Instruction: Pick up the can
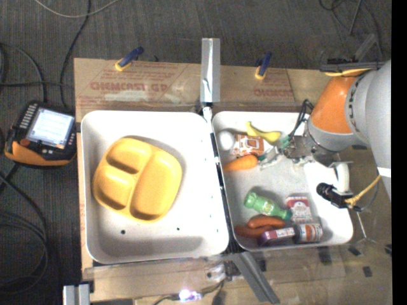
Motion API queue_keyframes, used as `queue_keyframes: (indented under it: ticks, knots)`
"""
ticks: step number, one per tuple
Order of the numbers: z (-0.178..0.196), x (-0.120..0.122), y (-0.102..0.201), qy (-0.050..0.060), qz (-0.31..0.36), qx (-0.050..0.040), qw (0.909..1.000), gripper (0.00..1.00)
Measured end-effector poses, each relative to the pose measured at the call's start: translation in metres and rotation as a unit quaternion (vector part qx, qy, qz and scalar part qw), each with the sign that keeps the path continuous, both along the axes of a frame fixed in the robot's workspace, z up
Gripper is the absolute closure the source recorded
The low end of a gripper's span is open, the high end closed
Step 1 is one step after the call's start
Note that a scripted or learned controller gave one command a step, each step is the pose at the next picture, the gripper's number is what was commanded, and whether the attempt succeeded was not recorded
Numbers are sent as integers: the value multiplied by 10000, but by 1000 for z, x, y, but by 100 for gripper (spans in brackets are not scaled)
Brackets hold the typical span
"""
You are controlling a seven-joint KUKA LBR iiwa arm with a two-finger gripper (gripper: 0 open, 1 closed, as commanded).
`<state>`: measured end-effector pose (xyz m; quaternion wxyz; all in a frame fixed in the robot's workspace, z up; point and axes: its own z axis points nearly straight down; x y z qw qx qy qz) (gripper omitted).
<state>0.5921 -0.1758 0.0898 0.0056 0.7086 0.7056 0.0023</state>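
Note:
The can (297,206), small and red with a white label, lies in the right bin (331,234) near its front right. My gripper (275,154) hangs over the back half of that bin, above and to the left of the can and well apart from it. It sits just right of an orange carrot (240,164) and an orange-and-white carton (247,145). The grey arm with its orange band (336,107) reaches in from the right.
Around the can lie a green bottle (266,204), a reddish sausage (266,222) and a dark bottle with a red cap (291,234). A banana (263,133) and a white egg (226,139) lie at the back. The left bin (102,246) holds a yellow divided tray (138,178).

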Motion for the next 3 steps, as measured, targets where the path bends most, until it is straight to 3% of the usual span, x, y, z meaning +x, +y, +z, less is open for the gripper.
queue_keyframes:
  ticks: [1, 2, 3]
  knots:
    - [-1, 53, -18, 36, -818, -12, 9966, 0]
    - [0, 3, 30, 19, -1228, 6, 9924, 0]
    - [1, 29, -30, 33, -1137, 97, 9935, 0]
